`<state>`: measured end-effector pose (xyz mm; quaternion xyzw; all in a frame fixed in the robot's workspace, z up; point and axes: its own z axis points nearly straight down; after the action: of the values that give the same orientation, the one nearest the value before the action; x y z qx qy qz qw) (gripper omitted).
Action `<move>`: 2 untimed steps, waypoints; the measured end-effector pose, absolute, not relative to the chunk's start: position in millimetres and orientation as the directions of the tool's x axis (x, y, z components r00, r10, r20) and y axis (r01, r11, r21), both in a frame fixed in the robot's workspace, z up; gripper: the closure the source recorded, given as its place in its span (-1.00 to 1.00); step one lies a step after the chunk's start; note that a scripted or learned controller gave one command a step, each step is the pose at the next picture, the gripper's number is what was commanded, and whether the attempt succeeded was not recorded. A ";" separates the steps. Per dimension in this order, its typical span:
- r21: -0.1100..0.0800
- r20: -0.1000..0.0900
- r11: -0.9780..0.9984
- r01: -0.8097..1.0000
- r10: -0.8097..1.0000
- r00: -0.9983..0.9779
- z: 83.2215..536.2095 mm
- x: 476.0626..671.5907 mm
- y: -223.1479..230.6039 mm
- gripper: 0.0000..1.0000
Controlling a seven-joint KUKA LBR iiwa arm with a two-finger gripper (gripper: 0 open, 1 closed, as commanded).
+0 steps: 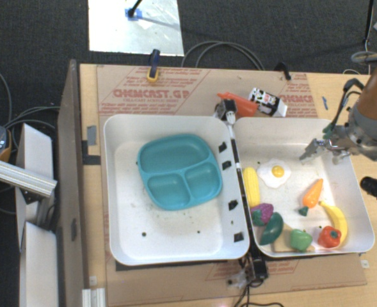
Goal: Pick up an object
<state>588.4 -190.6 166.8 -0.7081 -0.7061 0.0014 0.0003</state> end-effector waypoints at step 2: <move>-0.004 0.002 0.004 1.000 1.000 -0.004 98.6 534.9 -175.9 -1.00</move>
<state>534.9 -175.9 98.6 -0.7057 -0.7085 0.0008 0.0022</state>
